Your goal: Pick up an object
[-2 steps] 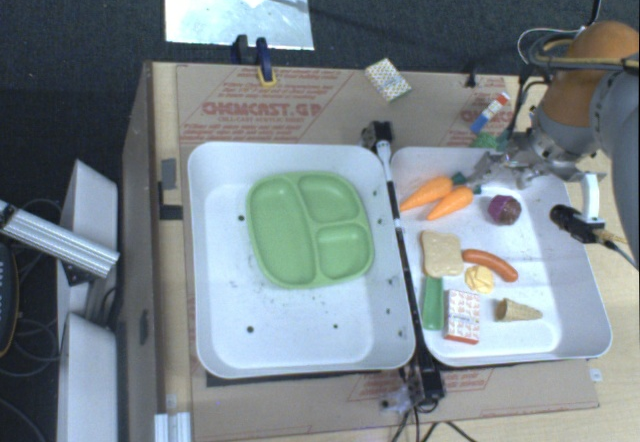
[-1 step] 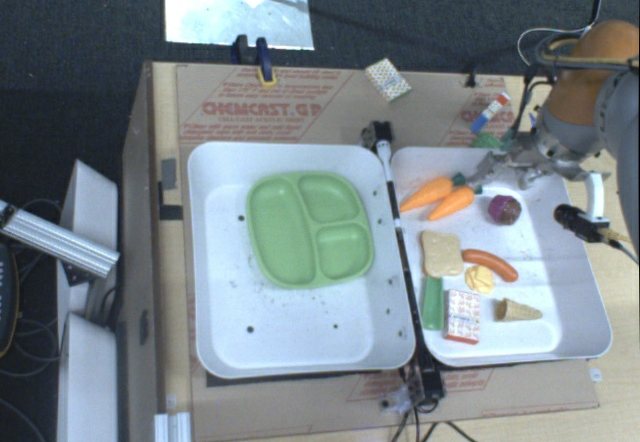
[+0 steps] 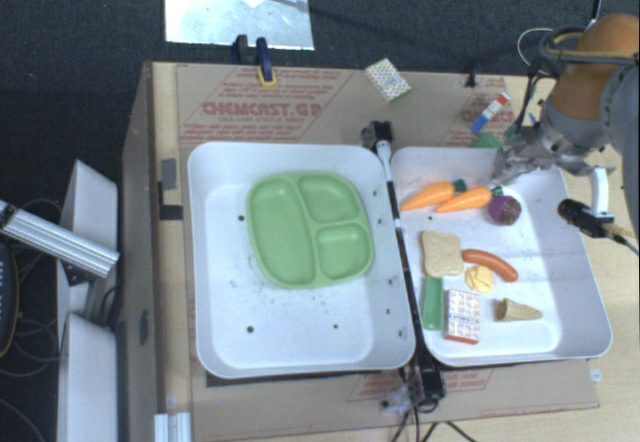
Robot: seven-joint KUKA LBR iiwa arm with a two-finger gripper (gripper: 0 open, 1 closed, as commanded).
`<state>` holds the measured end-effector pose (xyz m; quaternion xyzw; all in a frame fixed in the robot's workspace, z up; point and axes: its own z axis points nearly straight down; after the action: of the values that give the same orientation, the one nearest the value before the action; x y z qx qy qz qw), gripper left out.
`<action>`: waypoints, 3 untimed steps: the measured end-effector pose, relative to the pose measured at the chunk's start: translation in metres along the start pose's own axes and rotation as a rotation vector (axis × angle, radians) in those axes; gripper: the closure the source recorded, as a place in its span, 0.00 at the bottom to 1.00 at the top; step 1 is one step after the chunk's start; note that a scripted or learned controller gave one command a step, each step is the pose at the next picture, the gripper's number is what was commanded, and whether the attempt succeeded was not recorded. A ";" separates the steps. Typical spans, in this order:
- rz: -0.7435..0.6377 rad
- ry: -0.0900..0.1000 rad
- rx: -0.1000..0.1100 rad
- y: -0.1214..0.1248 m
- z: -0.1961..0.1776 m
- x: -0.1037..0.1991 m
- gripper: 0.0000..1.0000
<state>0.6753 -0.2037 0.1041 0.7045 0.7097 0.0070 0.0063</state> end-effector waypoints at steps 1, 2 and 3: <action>0.000 0.000 0.001 0.000 0.000 0.000 0.00; 0.002 0.000 0.013 -0.005 0.016 -0.001 0.00; 0.003 -0.002 0.016 -0.006 0.019 0.015 0.00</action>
<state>0.6693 -0.1884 0.0850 0.7055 0.7087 0.0007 0.0014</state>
